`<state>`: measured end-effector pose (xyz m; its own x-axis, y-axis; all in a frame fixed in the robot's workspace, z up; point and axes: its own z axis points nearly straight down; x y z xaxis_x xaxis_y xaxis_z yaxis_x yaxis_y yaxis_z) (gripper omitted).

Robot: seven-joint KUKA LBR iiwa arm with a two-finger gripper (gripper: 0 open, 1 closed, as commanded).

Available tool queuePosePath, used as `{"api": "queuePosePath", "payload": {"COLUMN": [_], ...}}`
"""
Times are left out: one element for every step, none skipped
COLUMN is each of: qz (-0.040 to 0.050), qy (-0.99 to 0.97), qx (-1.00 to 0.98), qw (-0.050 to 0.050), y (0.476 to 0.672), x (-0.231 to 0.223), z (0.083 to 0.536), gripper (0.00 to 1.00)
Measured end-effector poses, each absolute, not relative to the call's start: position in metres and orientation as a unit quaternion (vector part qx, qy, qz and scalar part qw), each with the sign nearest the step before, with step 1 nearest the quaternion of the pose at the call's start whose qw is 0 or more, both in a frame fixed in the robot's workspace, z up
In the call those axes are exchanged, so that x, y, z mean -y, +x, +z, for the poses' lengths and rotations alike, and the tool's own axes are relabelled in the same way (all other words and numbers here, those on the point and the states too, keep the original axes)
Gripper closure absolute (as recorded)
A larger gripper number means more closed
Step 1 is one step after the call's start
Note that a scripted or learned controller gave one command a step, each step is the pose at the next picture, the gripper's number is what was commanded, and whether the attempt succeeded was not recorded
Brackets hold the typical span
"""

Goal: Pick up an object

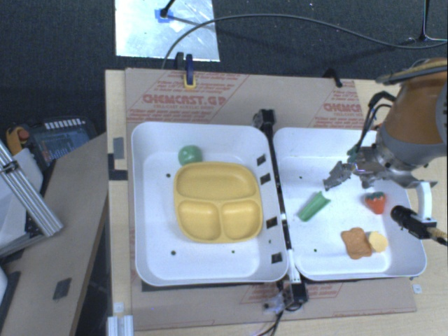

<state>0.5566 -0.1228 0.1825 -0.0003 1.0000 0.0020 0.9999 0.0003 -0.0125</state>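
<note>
My gripper (350,180) hangs over the upper middle of the right bin (308,152), open, with nothing between its fingers. Just below and left of it a green cylinder-shaped piece (313,206) lies tilted on the bin floor. A red and orange piece (376,201) sits below the right finger (368,180), near the bin's right side. A brown cookie-like piece (356,243) and a small yellow piece (378,241) lie together at the front right. In the left bin (150,187) a green ball (190,155) rests against the back edge of a yellow divided tray (215,201).
The grey arm with its orange band (418,114) reaches in over the right bin's far right corner. A black part with a cable (413,222) sticks out over the right rim. A black divider (273,187) runs between the bins.
</note>
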Motion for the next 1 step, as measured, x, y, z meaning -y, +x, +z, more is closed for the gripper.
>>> {"api": "queuePosePath", "payload": {"qz": [-0.0004], "qy": [-0.706], "qx": [0.708], "qw": [0.000], "y": [0.5596], "x": [0.1224], "z": [0.1899], "gripper": [0.00]}}
